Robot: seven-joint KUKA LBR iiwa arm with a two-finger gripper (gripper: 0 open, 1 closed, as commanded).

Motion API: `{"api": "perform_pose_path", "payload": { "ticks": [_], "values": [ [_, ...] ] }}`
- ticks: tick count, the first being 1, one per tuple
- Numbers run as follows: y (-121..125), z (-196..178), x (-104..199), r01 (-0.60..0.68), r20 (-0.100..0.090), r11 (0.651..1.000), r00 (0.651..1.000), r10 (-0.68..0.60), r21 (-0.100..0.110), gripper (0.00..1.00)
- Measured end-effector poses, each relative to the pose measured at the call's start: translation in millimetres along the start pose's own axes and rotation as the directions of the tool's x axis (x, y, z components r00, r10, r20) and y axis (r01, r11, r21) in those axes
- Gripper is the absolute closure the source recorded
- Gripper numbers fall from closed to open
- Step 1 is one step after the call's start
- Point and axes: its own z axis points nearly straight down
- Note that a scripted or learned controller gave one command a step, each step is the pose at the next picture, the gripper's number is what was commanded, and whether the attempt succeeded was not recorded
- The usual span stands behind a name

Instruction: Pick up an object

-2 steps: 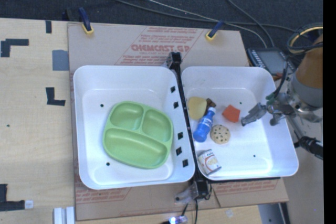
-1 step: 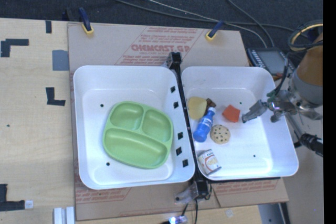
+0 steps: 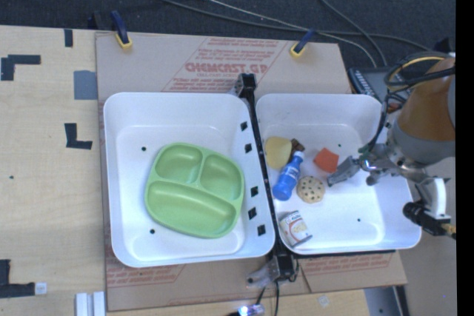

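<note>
The claw [image 3: 342, 175] hangs low in the right bin [image 3: 348, 109], just beside the orange block [image 3: 326, 159]; whether it's clenched I cannot tell. Cookie [image 3: 311, 189], blue bottle [image 3: 287, 177] and yellow piece [image 3: 278, 152] cluster nearby. A green divided plate [image 3: 195, 189] fills the left bin [image 3: 118, 159], on cardboard [image 3: 222, 59] over a plywood bench [image 3: 37, 181].

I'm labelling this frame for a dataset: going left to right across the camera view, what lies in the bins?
Green divided plate → yellow object → blue bottle → cookie → red block → tool.

Bright, even light; slightly soft focus
</note>
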Motion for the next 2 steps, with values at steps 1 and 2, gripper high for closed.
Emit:
{"api": "perform_pose_path", "payload": {
  "ticks": [1,2],
  "values": [
    [2,50,0,-0.001,0.002,1.000,1.000,0.001,-0.008,0.00],
    [3,38,-1,0.000,0.006,1.000,1.000,0.000,-0.013,1.00]
  ]
}}
